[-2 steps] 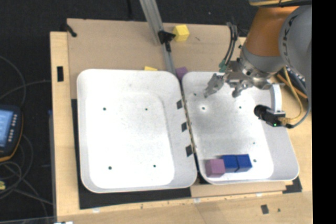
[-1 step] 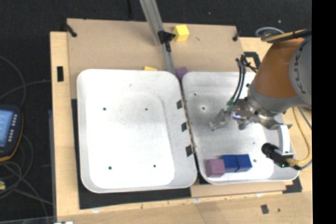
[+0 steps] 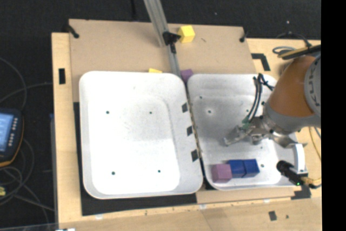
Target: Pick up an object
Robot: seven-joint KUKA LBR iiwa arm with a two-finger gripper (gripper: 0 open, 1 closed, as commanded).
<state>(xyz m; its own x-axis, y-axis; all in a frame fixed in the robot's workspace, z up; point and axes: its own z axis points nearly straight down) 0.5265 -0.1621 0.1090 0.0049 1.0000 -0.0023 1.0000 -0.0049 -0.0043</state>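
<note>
Camera view: my hand [image 3: 233, 139] sits low over the right bin [image 3: 216, 92], can't tell its state. Blue block [image 3: 243, 167] and purple block [image 3: 221, 172] sit touching at the near wall. Approach step; next I'd shift nearer and descend.

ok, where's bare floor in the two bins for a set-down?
Left bin: its floor is bare from rim to rim. Right bin: free along the far wall and the divider side. Crowded at its near edge, with the purple block and blue block, and mid-right under the gripper.

Blue block [image 3: 243, 167], purple block [image 3: 221, 172], white bins [image 3: 135, 132], orange arm band [image 3: 289, 89].
</note>
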